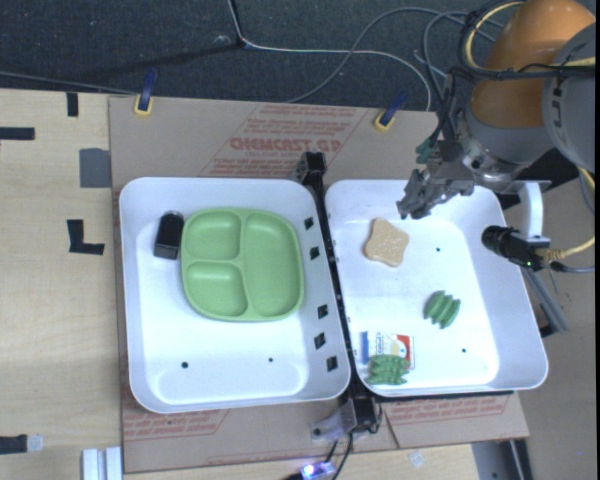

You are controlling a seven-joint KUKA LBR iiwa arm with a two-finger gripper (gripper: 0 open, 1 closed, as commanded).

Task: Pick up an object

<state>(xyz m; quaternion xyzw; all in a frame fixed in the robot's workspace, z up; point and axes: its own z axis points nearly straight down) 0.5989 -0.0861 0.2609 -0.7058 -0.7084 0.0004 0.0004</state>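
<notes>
the dark two-finger pincer (417,204) hangs over the far part of the right-hand shallow white bin (500,363), tilted down toward the bin floor. whether it is parted or closed i cannot tell, since its tip is a dark blur here; nothing is seen gripped in it.

the closest candidate is the tan, rounded slice of toy bread (387,242), lying flat just below and slightly left of the pincer tip, apart from it. farther toward the near edge lie the small green ridged pod-like toy (442,309) and, in the near corner, a small printed packet with a green leafy piece (387,356).

to do this well i would aim for the bread: centre over it, straddle its narrower width, and descend fully to the floor before closing, because a flat piece slips out of a shallow grasp.
</notes>
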